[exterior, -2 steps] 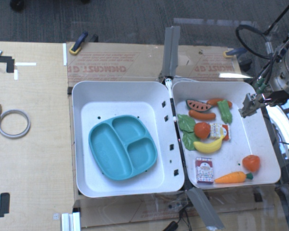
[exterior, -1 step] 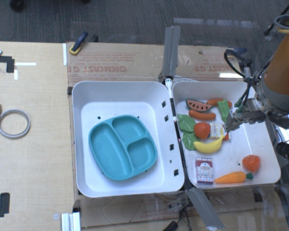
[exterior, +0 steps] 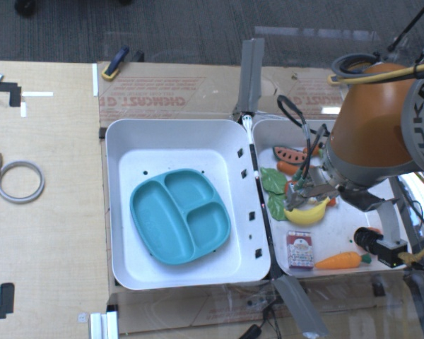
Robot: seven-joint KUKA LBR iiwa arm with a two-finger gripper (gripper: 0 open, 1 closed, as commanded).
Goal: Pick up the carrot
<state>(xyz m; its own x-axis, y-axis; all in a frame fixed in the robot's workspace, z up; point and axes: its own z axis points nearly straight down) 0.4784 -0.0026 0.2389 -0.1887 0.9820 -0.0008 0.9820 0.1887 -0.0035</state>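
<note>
Left bin (exterior: 120, 210) holds teal divided plate (exterior: 180, 216). Right bin (exterior: 339, 242) has banana (exterior: 307, 214), green leafy pieces (exterior: 274, 189), watermelon slice (exterior: 288, 154), small red-and-white box (exterior: 299, 250), possibly a carton. Tape roll (exterior: 18, 181) on bench.

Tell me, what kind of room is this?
Probably a robot lab or workshop: a robot arm reaches over two white bins of toy food, beside a roll of tape on a wooden bench.
</note>
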